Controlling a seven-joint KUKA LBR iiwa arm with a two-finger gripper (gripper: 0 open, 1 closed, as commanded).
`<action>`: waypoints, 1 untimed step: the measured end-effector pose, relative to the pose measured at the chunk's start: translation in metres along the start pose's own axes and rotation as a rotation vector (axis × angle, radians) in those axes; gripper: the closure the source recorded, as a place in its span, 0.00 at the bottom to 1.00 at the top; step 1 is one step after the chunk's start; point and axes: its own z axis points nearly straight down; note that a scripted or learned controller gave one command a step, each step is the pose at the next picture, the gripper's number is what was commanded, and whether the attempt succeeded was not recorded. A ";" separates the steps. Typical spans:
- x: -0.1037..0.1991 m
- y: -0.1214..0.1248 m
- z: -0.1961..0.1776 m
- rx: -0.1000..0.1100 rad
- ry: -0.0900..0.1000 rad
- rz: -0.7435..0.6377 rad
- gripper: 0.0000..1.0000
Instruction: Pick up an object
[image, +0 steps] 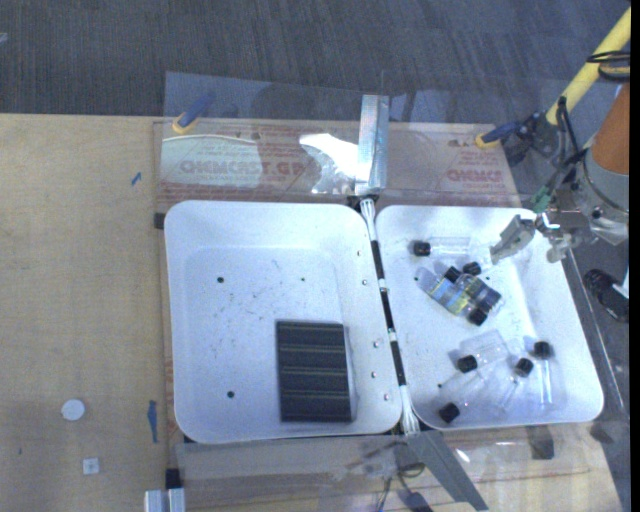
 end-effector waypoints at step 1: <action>-0.002 0.014 0.118 -0.016 -0.006 0.006 0.00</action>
